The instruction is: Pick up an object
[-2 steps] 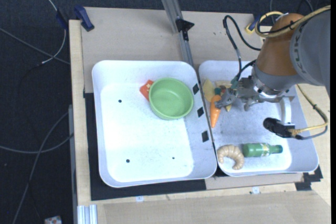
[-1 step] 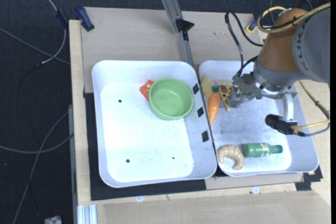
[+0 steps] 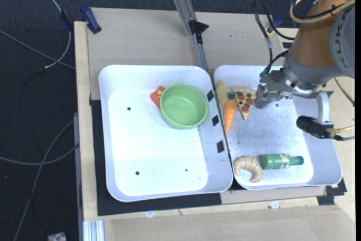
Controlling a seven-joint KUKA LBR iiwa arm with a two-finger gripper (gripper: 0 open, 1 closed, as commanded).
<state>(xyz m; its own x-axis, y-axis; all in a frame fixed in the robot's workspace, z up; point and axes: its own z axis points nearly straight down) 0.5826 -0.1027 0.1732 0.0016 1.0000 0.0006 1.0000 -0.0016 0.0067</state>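
On the bench (image 3: 141,25): we find two white bins side by side, the arm reaching in from the right.

Left bin (image 3: 146,178): we note a green bowl (image 3: 183,105) near the back right corner, upright, with a small orange-red piece (image 3: 156,96) touching its left rim and partly hidden behind it.

Right bin (image 3: 327,169): we count five items.

Carrot (image 3: 229,114): lies along the left wall, tip toward the front.

Pizza slice (image 3: 244,101): just beside the carrot on its right, point toward the front.

Banana (image 3: 223,91): a yellow piece behind the carrot, against the left wall; we name it with some doubt.

Croissant (image 3: 249,168): front left corner of the right bin.

Bottle (image 3: 281,161): green, lying on its side, touching the croissant's right end, cap toward the right.

Arm (image 3: 321,45): grey with an orange band, over the back right of the right bin.

Gripper (image 3: 264,100): low over the right bin, just beside the pizza slice's right edge. We cannot tell whether its pincer is apart or together; we see nothing between its tips.

Pole (image 3: 180,0): a metal rod slants down to the gap between the bins.
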